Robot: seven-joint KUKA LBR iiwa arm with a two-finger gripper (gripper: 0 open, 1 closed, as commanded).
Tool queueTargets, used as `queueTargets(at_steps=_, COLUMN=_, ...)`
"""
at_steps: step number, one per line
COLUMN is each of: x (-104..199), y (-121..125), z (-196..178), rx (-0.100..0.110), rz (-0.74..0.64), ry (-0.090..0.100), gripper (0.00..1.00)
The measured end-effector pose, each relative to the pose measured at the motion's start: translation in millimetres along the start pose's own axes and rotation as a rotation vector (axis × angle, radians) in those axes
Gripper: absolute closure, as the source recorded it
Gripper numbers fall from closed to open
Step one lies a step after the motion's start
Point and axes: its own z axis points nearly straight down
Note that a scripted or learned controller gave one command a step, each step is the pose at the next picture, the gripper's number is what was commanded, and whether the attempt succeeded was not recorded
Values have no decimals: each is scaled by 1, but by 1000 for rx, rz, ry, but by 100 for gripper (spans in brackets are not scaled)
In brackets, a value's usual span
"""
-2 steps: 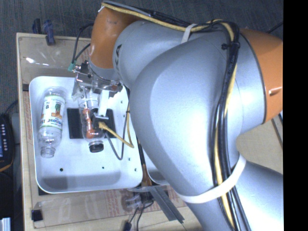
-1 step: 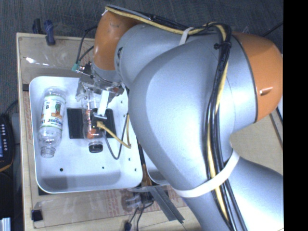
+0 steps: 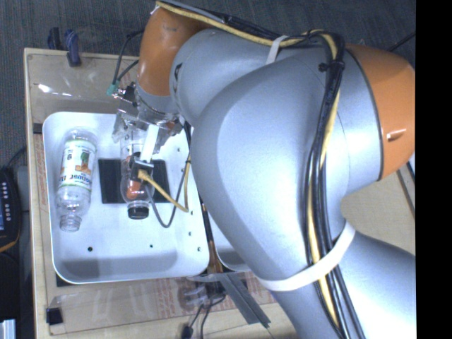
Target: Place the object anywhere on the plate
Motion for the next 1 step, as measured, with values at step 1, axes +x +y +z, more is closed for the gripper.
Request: queueTargets(at_steps=1, x=0, y=0, z=0, rx=0, rz=-1, ry=0, gripper=0)
